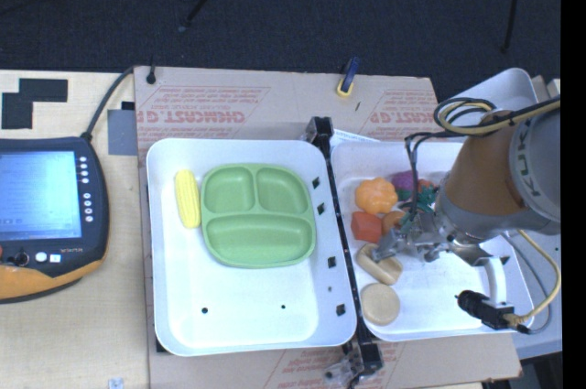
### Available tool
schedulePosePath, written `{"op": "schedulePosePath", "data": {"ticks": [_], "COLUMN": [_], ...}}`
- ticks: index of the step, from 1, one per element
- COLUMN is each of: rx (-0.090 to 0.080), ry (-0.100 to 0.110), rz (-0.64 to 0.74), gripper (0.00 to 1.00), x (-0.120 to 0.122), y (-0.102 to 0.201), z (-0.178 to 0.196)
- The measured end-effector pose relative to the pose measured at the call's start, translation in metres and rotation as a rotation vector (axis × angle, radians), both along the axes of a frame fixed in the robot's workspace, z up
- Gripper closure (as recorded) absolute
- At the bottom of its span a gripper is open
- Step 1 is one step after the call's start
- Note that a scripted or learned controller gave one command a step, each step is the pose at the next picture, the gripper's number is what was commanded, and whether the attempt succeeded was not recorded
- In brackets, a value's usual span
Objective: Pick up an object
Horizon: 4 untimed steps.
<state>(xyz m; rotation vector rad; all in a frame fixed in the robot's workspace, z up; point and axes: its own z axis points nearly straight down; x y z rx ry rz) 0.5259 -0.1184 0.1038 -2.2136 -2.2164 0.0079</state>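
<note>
gripper (392,243) hangs low in the right bin (439,323), at the cluster of toy food; whether it is wide or narrow, i cannot tell. left bin (174,305) holds a green divided plate (257,215) and a yellow corn (187,198). orange fruit (376,194), red piece (366,226) and tan pieces (379,269) lie beside the gripper. the step looks like reaching; next calls for closing on one piece and lifting.

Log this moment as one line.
gripper: low in right bin, over toy food | grasp: cannot tell | left bin: green plate, corn
</note>
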Motion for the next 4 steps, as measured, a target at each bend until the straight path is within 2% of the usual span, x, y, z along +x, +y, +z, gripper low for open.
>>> {"op": "schedulePosePath", "data": {"ticks": [1,2,3,4], "rx": [-0.001,0.01,-0.001,-0.002], "ry": [-0.005,-0.01,-0.003,-0.005], "rz": [-0.001,-0.005,-0.001,0.0], "gripper": [0.0,1.0,1.0,1.0], "x": [0.002,0.005,0.0,-0.003], "y": [-0.001,0.002,0.006,0.014], "z": [-0.014,-0.003,0.052,0.097]}}
